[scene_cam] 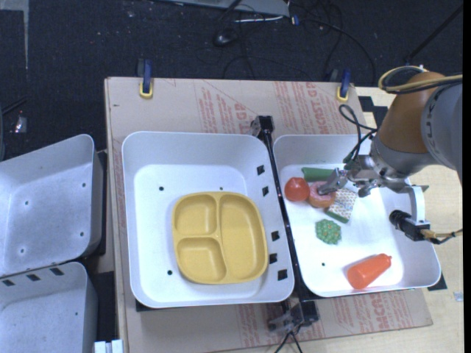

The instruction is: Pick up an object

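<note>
Gripper [346, 183] sat low in right bin [421, 271], finger state unreadable, w/ pink donut [321, 195], tomato [296, 189], green bit [328, 232] & orange carrot [369, 270] nearby. Left bin [147, 160] held yellow tray [219, 237]. Cardboard-topped bench [199, 105], dark floor w/ cables [309, 20] behind.

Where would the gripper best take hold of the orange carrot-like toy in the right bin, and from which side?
Across the middle of the orange carrot toy, coming straight down from above. It lies flat and long, slanting up to the right, so fingers should probably close across its narrow width, turned square to that slant. It lies apart from the green broccoli-like toy, though the right bin's front wall is close.
</note>
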